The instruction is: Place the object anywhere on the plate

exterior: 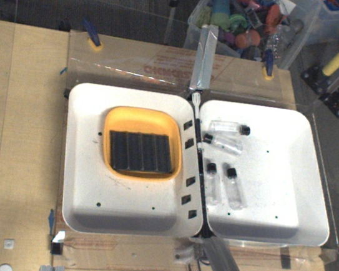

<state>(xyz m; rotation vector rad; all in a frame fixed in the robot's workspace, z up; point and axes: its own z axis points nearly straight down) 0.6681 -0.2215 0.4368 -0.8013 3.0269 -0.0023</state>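
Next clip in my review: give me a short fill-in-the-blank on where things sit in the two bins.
1. The yellow plate lies in the ____ bin.
2. On the plate rests a dark ribbed ____.
3. The clear vials with black caps lie in the ____ bin.
4. The number of vials lying on the plate is ____.

Missing words: left; block; right; zero

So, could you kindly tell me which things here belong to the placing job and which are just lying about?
For the job:
- orange plate in the left bin
- black ridged block lying on it
- clear vials with black caps in the right bin

Lying about:
- tub of coloured toys behind the bench
- blue clamps at the back edge
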